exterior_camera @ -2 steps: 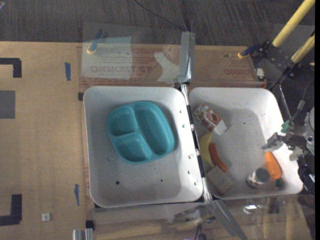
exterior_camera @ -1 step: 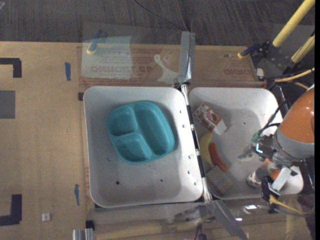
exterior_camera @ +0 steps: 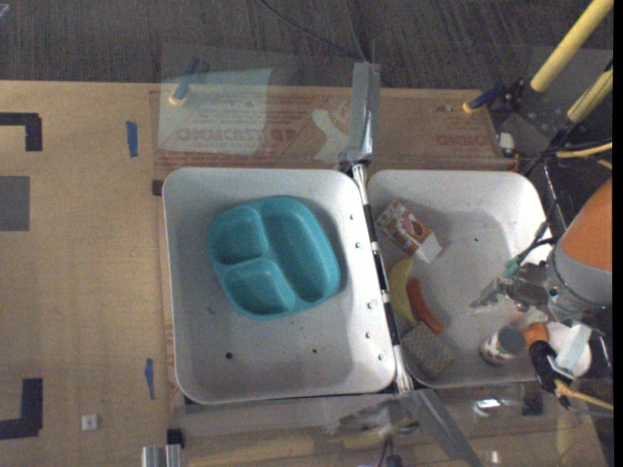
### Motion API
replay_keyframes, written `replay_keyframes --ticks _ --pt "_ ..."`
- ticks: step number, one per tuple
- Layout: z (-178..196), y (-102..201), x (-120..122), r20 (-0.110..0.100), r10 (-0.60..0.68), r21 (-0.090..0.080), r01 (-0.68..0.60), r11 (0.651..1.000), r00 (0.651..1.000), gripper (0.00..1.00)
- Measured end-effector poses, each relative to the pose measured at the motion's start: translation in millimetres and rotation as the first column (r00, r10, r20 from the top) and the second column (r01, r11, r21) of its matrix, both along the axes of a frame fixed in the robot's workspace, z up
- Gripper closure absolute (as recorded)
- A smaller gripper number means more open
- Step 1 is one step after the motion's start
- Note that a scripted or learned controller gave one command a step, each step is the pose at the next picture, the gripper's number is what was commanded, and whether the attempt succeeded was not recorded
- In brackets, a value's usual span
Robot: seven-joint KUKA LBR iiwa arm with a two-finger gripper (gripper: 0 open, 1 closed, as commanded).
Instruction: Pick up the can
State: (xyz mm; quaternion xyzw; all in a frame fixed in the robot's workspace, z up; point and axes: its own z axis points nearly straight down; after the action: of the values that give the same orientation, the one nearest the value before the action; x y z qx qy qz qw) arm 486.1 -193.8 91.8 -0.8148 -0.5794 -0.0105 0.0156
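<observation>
The can (exterior_camera: 499, 346) is small, with a silvery top and a brownish side. It stands upright near the front right corner of the right bin (exterior_camera: 467, 212). My gripper (exterior_camera: 502, 294) hangs over the right side of that bin, just behind the can in the view and apart from it. The grey arm with its orange band (exterior_camera: 590, 236) comes in from the right edge. Nothing shows in the gripper.
The right bin also holds a red and white carton (exterior_camera: 405, 228), a yellow item (exterior_camera: 398, 286), a red sausage-like item (exterior_camera: 424, 305) and a grey pad (exterior_camera: 428, 350) along its left side. An orange object (exterior_camera: 536, 336) lies right beside the can. The left bin (exterior_camera: 195, 339) holds a teal divided plate (exterior_camera: 274, 256).
</observation>
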Motion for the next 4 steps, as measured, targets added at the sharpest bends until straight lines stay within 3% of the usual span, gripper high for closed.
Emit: replay_keyframes --ticks 1,2,3,4 --pt "9 -9 0 0.010 -0.007 -0.025 0.007 1.000 1.000 1.00" --pt "77 -15 -7 0.001 -0.026 -0.038 0.026 0.999 1.000 1.00" --pt "77 -14 -7 0.000 -0.026 -0.038 0.026 0.999 1.000 0.00" --pt "-4 34 -1 0.008 -0.147 -0.036 0.148 0.988 0.989 0.00"
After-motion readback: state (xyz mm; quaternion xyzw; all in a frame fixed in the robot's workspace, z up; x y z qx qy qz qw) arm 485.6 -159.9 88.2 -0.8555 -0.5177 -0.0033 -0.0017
